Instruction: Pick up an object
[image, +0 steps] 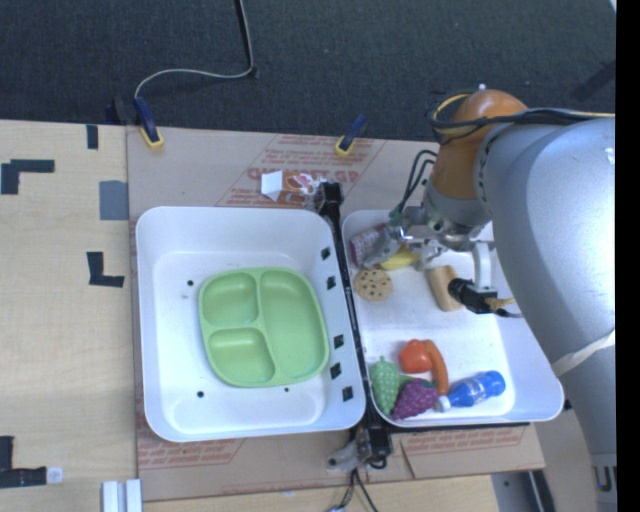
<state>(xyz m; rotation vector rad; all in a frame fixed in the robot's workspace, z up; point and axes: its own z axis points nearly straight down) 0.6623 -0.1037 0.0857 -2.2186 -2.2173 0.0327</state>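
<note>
Hand (408, 240) low in right bin (520, 375) (grip unclear), over yellow banana (400, 262) lying left-right

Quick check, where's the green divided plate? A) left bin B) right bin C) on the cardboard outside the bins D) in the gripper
A: the green plate lies flat in the left bin, while the cookie and other small items sit in the right bin.

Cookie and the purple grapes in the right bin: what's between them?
In the camera view, bare white bin floor runs down from the round tan chocolate-chip cookie, then the green toy vegetable sits just above-left of the purple plastic grape bunch, touching it.
</note>
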